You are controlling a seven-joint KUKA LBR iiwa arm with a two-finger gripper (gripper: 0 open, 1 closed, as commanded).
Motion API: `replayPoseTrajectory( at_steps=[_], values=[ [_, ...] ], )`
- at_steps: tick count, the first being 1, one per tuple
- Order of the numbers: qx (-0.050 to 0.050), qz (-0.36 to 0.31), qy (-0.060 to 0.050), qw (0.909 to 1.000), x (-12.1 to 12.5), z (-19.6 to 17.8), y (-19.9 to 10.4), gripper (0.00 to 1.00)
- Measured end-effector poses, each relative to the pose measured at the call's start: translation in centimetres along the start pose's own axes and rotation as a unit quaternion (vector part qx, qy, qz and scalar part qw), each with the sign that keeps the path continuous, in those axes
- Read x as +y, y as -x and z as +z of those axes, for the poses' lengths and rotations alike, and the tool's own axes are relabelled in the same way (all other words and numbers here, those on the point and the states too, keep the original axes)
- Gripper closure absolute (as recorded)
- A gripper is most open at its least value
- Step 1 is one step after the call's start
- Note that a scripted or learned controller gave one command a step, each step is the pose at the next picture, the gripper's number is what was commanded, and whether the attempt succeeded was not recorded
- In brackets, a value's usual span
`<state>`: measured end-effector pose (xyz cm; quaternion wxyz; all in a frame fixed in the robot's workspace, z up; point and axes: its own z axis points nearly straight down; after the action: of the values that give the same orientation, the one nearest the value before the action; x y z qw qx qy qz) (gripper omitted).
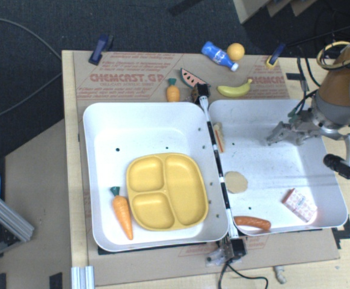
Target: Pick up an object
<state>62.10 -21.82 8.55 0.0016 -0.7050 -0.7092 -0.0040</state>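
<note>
In the left white bin point(97, 161) a plastic orange carrot point(122, 215) lies against a yellow sectioned plate point(166, 191). The right white bin point(319, 221) scatters easier targets: tan disc point(236, 182), orange sausage point(252, 223), pink patterned packet point(299, 205). The claw point(288, 132) hangs spread and empty over bare floor near the back wall, apparently poised to descend

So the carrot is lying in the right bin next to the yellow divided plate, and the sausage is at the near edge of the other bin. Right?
Not quite. The camera view shows the carrot in the left bin, beside the yellow divided plate. The sausage is at the near edge of the other bin, the right bin, as you said.
</note>
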Motion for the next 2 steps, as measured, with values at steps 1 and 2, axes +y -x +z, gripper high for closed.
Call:
replayPoseTrajectory(
  at_steps=[1, 2],
  values=[
    [-0.004, 0.003, -0.002, 1.0, -8.6, 0.1, -3.4, 0.0],
    [0.002, 0.0, -0.002, 1.0, 3.8, 0.0, -0.1, 0.0]
  ],
)
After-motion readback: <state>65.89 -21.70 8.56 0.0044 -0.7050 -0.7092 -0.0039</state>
